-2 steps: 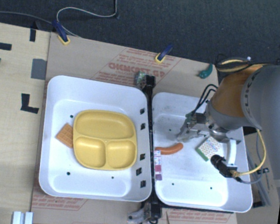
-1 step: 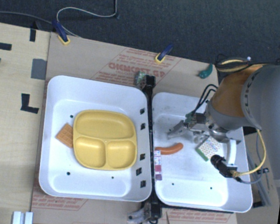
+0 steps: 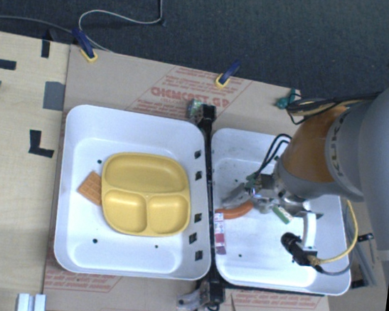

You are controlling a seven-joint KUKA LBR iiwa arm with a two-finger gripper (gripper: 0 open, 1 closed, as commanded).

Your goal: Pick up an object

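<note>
Nearest the camera's foot, the right shallow white plastic bin (image 3: 265, 269) holds the two-finger gripper (image 3: 252, 195), lowered over a curved orange strip (image 3: 238, 210); its grip state cannot be told. Farther left, the other white bin (image 3: 74, 192) carries a yellow three-compartment plastic plate (image 3: 146, 193) over a tan flat piece (image 3: 91, 188).

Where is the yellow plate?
The yellow plate sits in the middle of the left bin, lying over an orange card at its left edge.

Two white bins (image 3: 122, 260) sit side by side. The left one holds one yellow divided plate (image 3: 146, 193) and one orange piece (image 3: 91, 187); the right holds one orange curved object (image 3: 238, 210).
</note>
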